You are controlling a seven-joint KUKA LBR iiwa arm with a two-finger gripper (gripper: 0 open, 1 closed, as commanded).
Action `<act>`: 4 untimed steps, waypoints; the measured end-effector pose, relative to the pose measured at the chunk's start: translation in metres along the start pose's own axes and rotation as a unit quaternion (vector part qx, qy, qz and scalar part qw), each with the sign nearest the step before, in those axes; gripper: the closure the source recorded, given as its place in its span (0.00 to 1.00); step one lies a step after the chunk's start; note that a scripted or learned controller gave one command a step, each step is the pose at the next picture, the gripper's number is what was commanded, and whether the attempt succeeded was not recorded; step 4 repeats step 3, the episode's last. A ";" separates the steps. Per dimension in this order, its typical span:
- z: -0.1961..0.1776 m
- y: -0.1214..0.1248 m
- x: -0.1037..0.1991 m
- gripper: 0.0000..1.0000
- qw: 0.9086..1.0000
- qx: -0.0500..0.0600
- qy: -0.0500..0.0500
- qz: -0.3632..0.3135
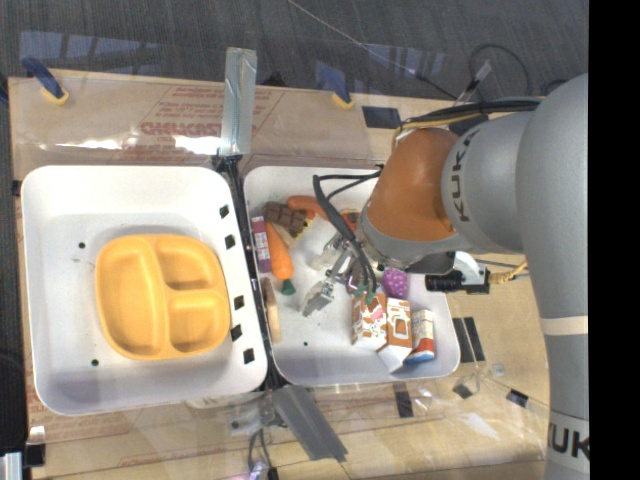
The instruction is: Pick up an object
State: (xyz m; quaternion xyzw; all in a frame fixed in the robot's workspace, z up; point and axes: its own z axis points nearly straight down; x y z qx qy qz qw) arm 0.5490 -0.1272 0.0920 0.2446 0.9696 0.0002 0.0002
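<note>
**Arm low over the right bin, grasp not yet made**

Camera view: the table (120,103) carries two white bins side by side. The left bin (60,203) holds a yellow divided tray (160,293) and nothing else I can make out. The right bin (330,353) holds the clutter: a carrot (282,256) lying near the bin's left wall, a brown piece (300,208) near the far wall, a small printed carton (368,320) with a second carton (398,326) touching it, a red and white packet (424,336) just beside those, and a purple bunch of grapes (396,282) close under the wrist

The arm reaches in from the right, its orange band (415,188) above the middle of the right bin. The gripper (325,293) hangs down toward the bin floor, between the carrot and the cartons. The fingers look parted, and nothing sits between them; the bare white floor shows under the tips

As I judge it, this is the descent or approach step, with no object taken. The tips point at an open patch, apart from the carrot and from the cartons, so a closing here would likely catch nothing. The next move calls for shifting over one item, most likely the carrot or the nearer carton, lowering until the fingers straddle it, then closing and lifting straight up
</note>
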 end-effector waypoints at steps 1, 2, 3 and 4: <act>-0.001 -0.069 0.037 0.00 0.999 0.000 -0.001 0.052; -0.011 -0.068 0.036 1.00 0.999 -0.001 -0.002 0.048; -0.049 0.031 0.003 1.00 0.997 -0.002 -0.001 0.076; -0.049 0.031 0.003 1.00 0.997 -0.002 -0.001 0.076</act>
